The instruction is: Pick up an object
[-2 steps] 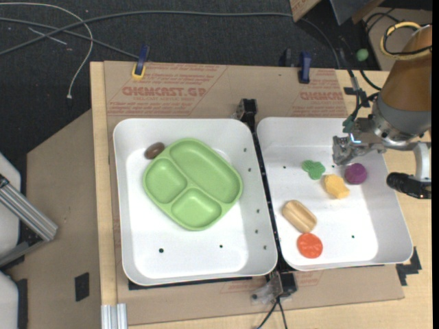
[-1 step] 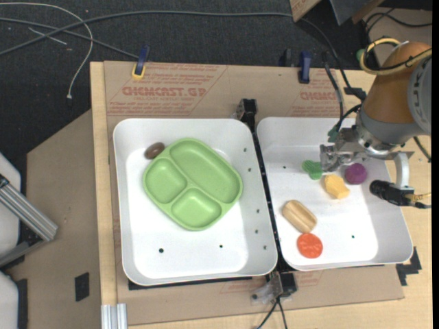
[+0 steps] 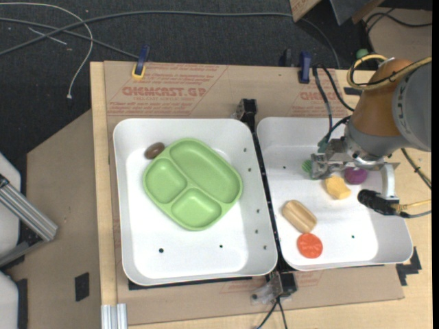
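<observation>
green divided plate (image 3: 193, 182) in left bin (image 3: 130, 184), arm (image 3: 391, 108) low over right bin (image 3: 391, 245), bread roll (image 3: 299, 215), tomato slice (image 3: 309, 245)

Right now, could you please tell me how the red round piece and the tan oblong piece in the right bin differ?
The red round piece is a flat-looking disc, bright red; the tan oblong piece is a longer, pale brown loaf shape. The red round piece lies nearer the right bin's front edge; the tan oblong piece lies just behind it, set at a slant. Both rest on the bin floor, close together, apart from the hand.
</observation>
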